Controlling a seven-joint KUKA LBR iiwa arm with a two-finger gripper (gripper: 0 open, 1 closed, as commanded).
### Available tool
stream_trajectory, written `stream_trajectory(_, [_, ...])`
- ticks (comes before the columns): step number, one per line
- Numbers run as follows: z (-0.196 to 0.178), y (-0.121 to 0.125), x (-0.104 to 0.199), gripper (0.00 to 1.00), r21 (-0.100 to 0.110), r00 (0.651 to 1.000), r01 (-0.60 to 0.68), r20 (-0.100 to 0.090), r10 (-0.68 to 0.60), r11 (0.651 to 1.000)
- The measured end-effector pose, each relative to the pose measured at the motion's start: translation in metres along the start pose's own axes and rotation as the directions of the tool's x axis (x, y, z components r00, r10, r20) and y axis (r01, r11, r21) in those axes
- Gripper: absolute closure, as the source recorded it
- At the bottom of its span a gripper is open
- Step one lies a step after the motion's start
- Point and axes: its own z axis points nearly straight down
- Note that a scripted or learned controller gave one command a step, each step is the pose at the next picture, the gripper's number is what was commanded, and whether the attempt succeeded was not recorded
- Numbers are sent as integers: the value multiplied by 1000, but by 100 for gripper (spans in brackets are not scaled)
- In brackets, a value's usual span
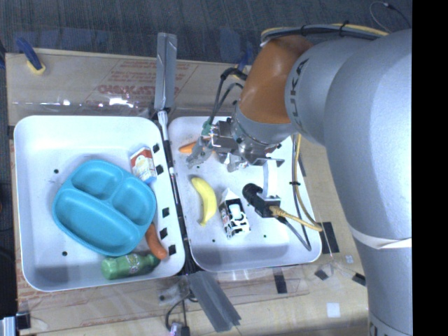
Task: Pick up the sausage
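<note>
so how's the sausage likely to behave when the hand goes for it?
The sausage looks smooth and rounded, so it may roll or slip. It lies wedged between the blue plate and the green bottle, close to the left bin's wall, so finger room is probably tight. It looks small and likely light.

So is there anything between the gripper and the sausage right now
Yes. The gripper is over the right bin, while the sausage lies in the left bin, so the bins' adjoining walls lie between. The sausage is also tucked against the blue plate, with the green bottle just below it.
</note>
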Motion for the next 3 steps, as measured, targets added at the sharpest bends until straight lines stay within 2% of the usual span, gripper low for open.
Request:
stream_trajectory(1, [1, -41, 93, 0, 3, 994, 107, 0, -107, 994])
stream_trajectory(2, [101, -97, 165, 0, 2, 947, 322, -1, -322, 947])
stream_trajectory(3, [90, -8, 172, 0, 9, 975, 224, -2, -224, 974])
